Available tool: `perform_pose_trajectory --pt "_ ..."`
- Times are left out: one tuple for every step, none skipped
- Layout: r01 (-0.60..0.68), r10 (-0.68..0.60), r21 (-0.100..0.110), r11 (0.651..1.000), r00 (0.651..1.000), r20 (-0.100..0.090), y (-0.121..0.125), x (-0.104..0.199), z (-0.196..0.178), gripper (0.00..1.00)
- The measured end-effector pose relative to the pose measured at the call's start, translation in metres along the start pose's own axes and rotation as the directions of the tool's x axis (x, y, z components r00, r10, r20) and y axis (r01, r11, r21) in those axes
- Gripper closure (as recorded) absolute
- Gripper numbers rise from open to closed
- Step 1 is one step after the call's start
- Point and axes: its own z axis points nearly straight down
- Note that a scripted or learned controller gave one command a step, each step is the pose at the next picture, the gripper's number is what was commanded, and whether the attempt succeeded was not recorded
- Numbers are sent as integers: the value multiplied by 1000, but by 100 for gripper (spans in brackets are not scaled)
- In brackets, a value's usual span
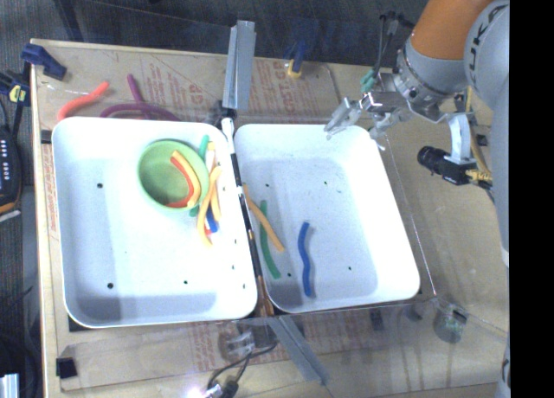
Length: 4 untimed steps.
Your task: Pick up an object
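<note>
The pincer (357,119) hangs spread wide and holding nothing over the right bin's (394,215) far rim. The blue strip (305,258) lies apart near the front; descending straight across its width should grip cleanly.

fixed overhead camera, slanted down, 2 bins (104,301)

Smooth white plastic bins (130,292), matt wooden bench (156,72); rubbery strips (305,258)

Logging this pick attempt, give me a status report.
Gripper open, above right bin's far edge. Holding nothing. Blue strip lies in right bin, untouched.
</note>
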Motion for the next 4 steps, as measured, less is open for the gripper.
perform_pose_trajectory --pt "-51 51 2 999 999 0 -88 50 103 0" --pt "-36 36 -7 999 999 4 -94 36 197 0" --pt "-31 31 -3 1000 999 4 -94 36 188 100" --pt "156 -156 -3 988 988 2 -68 90 43 100"
